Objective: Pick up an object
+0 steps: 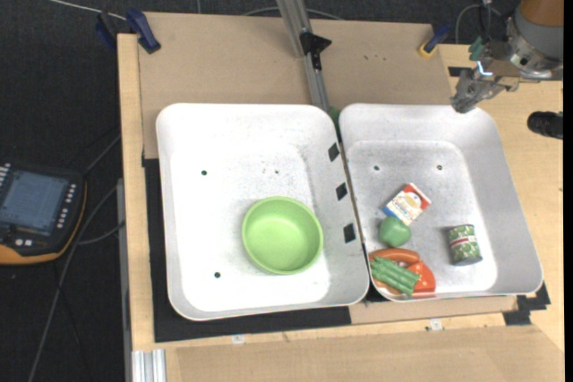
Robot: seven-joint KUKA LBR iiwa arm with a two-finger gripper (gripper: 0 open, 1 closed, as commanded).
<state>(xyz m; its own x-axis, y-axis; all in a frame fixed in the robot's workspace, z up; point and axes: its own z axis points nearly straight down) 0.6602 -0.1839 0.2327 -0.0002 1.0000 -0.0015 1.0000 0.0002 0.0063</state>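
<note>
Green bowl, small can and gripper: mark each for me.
Green bowl (282, 234): camera view, inner floor.
Small can (464, 244): camera view, green label side.
Gripper (467, 98): camera view, at its fingertips.

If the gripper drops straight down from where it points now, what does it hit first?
Likely the right bin's upper right rim or bare floor beneath the gripper; the toys lie nearer the front. Depth is hard to judge.

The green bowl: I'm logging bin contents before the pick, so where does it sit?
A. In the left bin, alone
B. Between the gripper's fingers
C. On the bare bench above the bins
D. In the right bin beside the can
A: the green bowl rests on the floor of the left bin with nothing else in it, while the can and the other items lie in the right bin.
</note>
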